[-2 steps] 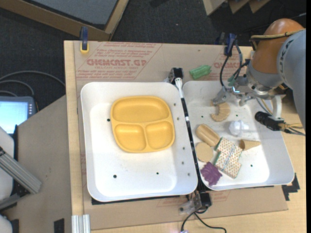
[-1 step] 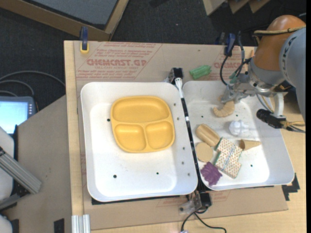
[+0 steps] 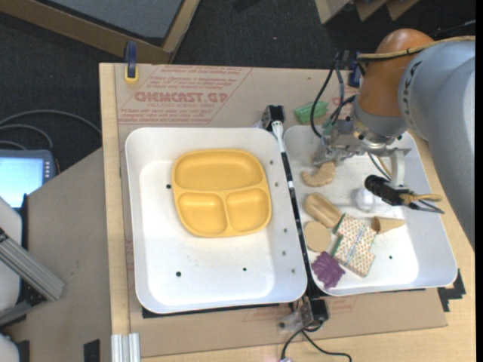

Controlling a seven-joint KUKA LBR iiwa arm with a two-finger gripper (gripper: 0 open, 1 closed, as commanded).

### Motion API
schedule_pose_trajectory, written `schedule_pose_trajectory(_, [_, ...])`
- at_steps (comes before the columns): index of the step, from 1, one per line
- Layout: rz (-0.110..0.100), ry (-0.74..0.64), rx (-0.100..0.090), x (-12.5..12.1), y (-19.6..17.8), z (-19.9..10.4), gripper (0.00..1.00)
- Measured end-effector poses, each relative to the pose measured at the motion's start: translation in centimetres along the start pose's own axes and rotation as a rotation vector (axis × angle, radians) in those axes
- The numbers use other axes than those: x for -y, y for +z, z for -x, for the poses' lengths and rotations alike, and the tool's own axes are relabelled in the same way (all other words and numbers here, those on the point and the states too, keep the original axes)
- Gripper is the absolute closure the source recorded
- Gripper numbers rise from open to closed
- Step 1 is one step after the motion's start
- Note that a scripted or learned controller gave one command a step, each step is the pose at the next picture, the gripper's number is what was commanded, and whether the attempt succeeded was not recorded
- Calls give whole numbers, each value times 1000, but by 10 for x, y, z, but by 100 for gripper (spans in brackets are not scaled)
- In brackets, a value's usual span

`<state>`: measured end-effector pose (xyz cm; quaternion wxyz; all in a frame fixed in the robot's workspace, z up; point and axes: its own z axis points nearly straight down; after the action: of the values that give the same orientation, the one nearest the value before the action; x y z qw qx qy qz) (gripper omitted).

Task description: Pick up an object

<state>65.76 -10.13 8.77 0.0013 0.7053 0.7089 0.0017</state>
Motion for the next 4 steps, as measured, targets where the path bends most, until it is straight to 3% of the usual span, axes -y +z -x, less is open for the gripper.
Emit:
schedule_pose_trajectory(1, [5, 0, 3, 41, -105, -73, 100])
schedule_pose_trajectory(2, [-4, 5, 0, 41, -97, -71, 0])
schedule_pose_trajectory(3, [-4, 12, 5, 7, -46, 13, 0])
schedule_pose_trajectory(4, [-8, 9, 2, 2, 7, 54, 0])
